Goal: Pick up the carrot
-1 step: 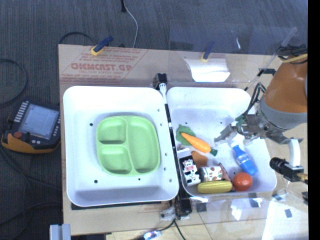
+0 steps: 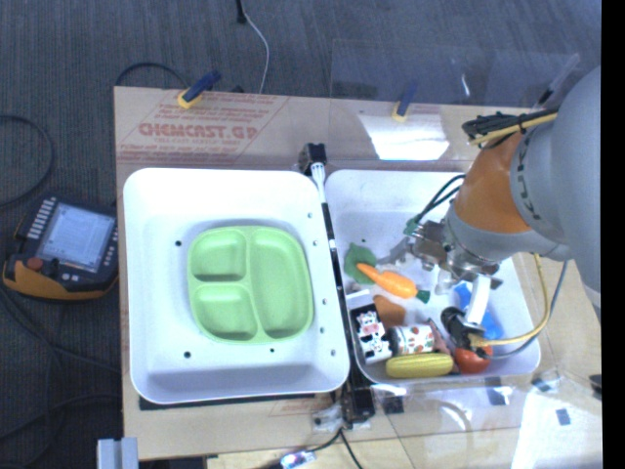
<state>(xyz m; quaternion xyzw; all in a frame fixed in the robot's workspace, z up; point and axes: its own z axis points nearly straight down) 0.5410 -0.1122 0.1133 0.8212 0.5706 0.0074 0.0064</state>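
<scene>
The carrot (image 2: pixel 388 281) is orange with a small green tip and lies on its side in the left half of the right bin (image 2: pixel 391 193), next to a green leafy piece (image 2: pixel 356 259). My gripper (image 2: pixel 433 253) hangs low over the middle of that bin, just right of and slightly above the carrot's right end. Nothing shows in its grasp, and the wrist hides its tips.
The front of the right bin holds a yellow piece (image 2: pixel 420 364), a red piece (image 2: pixel 471 359), a patterned can (image 2: pixel 416 338), a black-and-white box (image 2: pixel 368 328) and a blue-white item (image 2: pixel 479 303). A green divided plate (image 2: pixel 251 281) lies in the left bin (image 2: pixel 156 262).
</scene>
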